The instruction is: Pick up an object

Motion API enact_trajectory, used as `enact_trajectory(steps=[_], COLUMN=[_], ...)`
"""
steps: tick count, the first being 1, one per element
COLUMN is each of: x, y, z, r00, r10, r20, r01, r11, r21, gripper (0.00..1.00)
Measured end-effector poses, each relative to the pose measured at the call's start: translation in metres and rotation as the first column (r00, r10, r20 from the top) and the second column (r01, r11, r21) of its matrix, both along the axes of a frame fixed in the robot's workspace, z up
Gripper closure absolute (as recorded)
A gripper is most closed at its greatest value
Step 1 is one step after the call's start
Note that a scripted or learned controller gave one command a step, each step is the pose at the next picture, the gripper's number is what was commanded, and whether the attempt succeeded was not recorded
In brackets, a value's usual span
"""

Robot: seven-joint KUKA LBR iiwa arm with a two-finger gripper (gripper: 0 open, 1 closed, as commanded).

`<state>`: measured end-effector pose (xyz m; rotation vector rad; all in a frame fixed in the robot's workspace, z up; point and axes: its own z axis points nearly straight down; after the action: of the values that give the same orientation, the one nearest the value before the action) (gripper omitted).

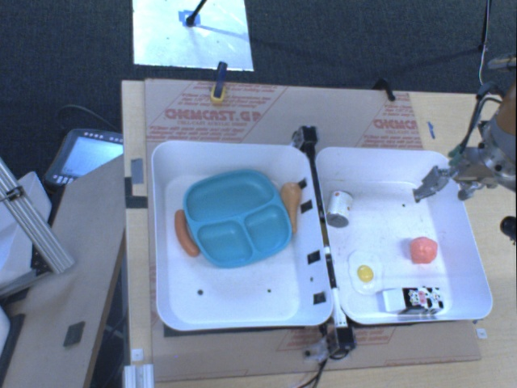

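Observation:
My gripper [447,189] hangs over the far right part of the right bin [477,257], open, with nothing between its fingers. On the bin floor below and to its left lie a pink round fruit [422,250], a toy fried egg [365,274], a small white can [338,207] on its side, and a black-and-white carton [414,299] by the front wall. The pink fruit is the closest to the gripper, a little toward the front of it.
The left bin [161,217] holds a blue divided plate [237,217], a sausage [186,233] on the plate's left and an orange carrot-like piece [291,202] on its right. A black divider rail [317,217] runs between the bins.

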<state>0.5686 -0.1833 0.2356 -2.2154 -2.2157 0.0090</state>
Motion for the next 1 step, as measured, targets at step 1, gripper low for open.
enact_trajectory(steps=[1], x=[0.0025], y=[0.0006], z=[0.0066], r00=[1.0], r10=[0.003], r20=[0.011], r01=[-0.003], r11=[1.0], r21=[-0.002], gripper=[0.0])
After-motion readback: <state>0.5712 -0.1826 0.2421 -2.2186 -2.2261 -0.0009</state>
